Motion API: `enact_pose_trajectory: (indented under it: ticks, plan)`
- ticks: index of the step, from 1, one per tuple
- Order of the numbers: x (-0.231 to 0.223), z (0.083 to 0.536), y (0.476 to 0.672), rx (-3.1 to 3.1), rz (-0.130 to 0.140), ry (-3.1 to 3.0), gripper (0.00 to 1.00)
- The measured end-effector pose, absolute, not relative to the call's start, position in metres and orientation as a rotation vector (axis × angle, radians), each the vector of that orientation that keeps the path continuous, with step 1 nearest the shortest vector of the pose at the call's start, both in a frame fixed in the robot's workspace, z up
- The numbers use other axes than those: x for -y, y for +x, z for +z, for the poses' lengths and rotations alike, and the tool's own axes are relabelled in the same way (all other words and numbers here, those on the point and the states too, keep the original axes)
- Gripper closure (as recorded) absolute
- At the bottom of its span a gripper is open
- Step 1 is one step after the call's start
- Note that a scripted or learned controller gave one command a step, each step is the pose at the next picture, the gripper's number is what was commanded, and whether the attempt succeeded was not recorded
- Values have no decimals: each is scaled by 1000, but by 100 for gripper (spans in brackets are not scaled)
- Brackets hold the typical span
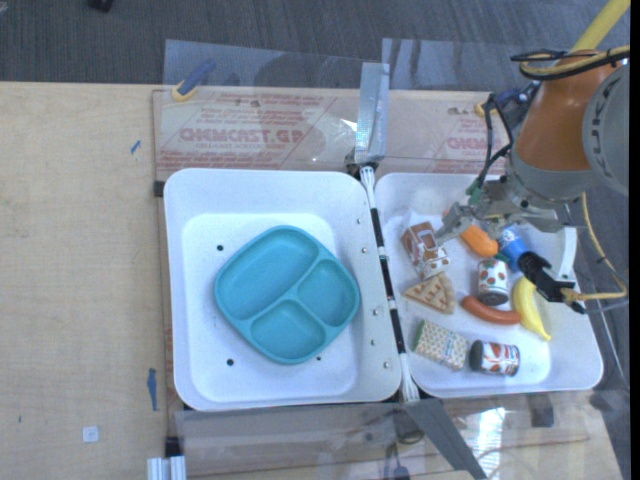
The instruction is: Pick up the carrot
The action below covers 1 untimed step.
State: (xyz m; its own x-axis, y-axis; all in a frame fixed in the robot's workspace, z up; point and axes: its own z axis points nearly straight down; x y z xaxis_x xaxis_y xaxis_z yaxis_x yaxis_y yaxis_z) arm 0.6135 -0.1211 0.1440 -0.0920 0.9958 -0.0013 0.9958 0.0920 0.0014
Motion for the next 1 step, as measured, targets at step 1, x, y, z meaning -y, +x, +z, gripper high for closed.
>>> enact_pose_trajectory:
  ticks: [1]
  plan:
    - [136,104,631,-2524,1,1867,0]
